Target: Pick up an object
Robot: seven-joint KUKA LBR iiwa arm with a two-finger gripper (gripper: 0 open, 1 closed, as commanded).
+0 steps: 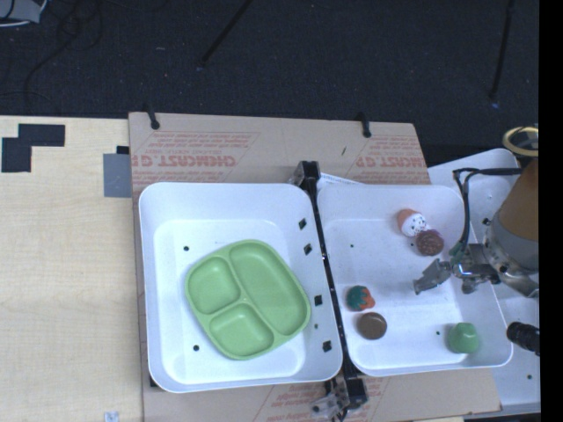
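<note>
Two shallow white plastic bins sit side by side on a sheet of printed brown cardboard atop a pale wood-grain desk (62, 262), joined along a black divider with clips. The left bin (167, 209) holds a single item: a light green, glossy divided plate (247, 299) with three rounded compartments, lying flat and slightly turned. The right bin (378, 209) holds five small objects, well apart from one another except for two at the upper middle: a pale orange-and-white speckled ball (409, 222) just beside a dark reddish-brown, rough-looking round piece (430, 243). Lower left in that bin lies a small toy in teal and orange (358, 299), and just below it a smooth brown disc (372, 326). Near the lower right corner stands a small green cup-shaped object (463, 338). The grey arm, with its orange band, reaches in from the right edge, and its hand (433, 278) hovers over the middle of the right bin (dark metal fingers pointing left, over bare white floor). Whether those fingers are spread or closed cannot be told at this angle; nothing is visibly between them. The nearest object is the reddish-brown piece, just above the fingertips.
</note>
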